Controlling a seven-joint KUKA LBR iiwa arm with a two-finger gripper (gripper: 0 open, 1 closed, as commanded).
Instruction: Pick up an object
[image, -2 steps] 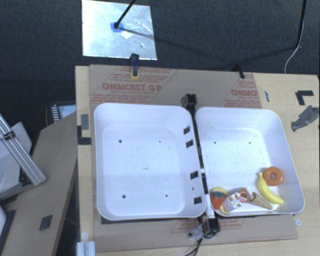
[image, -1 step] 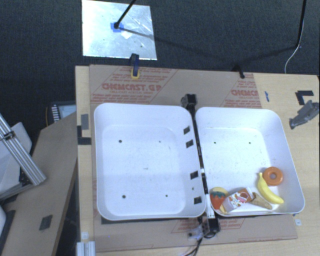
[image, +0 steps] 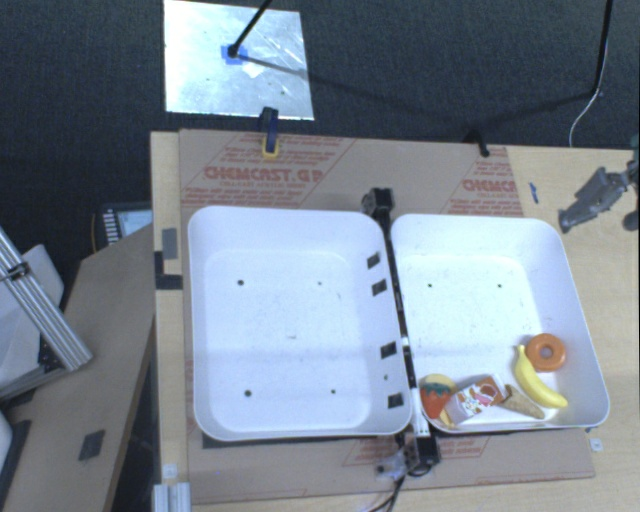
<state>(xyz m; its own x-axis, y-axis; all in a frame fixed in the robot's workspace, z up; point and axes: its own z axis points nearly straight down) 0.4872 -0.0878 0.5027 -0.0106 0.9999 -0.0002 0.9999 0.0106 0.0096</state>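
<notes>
Banana not yet approached: gripper poised past the right bin's far right rim, open or closed impossible to tell. Lying well apart from it, crowded into that bin's near right corner beside an orange ring and a packet, so probably awkward to reach cleanly.

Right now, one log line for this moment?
end effector: beyond right bin, holding nothing | banana, orange ring, strawberry: right bin, near corner
</notes>
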